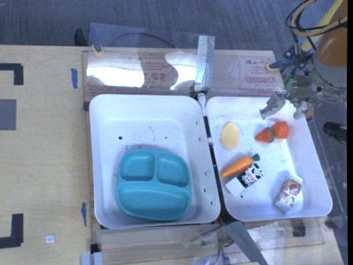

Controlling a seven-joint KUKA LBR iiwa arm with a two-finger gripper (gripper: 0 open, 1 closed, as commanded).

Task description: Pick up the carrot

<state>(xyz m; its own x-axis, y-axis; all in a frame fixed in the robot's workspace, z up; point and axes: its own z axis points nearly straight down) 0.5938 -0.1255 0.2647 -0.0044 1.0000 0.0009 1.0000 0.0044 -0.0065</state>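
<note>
The carrot point(237, 166), orange with a green tip, lies slanted in the right bin point(309, 148), touching a black-and-white carton point(246, 179) below it. My gripper point(285, 108) hangs over the bin's far right corner, above a red strawberry point(265, 135) and an orange tomato point(281, 128). Its two grey fingers point(268, 109) stand apart with nothing between them. The carrot is well to the left of and nearer than the gripper.
A pale yellow lemon point(230, 134) lies above the carrot. A small brown-and-white carton point(289, 192) sits at the bin's near right. The left bin point(105, 120) holds a blue divided plate point(154, 185). Cables loop over the arm at the top right.
</note>
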